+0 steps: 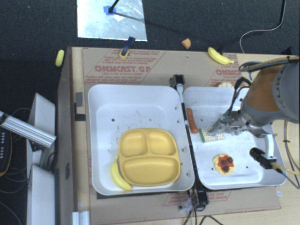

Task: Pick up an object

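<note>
One small flat block (206, 135), green-edged and pale-speckled, beside the tool (217, 127)

dark carpet floor (28, 22), shiny sheet (93, 15), cardboard-topped bench (154, 60)

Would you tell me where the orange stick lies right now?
In the camera view, the orange stick lies in the right bin, against its left wall, just left of the green-and-white block and the tool.
</note>
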Robot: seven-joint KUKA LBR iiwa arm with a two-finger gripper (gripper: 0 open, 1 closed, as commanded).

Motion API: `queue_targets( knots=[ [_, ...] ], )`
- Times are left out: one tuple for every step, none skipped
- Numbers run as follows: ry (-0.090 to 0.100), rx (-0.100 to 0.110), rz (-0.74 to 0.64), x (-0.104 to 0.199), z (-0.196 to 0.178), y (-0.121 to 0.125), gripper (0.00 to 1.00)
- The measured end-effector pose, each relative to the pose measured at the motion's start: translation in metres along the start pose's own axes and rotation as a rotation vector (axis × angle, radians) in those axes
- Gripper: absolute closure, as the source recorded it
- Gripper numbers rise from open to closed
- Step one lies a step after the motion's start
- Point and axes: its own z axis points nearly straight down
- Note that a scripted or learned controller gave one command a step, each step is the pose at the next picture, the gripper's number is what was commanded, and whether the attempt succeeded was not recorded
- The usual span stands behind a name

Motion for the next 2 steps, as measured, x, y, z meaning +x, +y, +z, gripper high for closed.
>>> queue_targets(
  knots=[
    [-0.001, 0.002, 0.001, -0.022, 0.003, -0.031, 0.0],
    [-0.001, 0.002, 0.0, -0.067, -0.069, 0.006, 0.0]
  ],
)
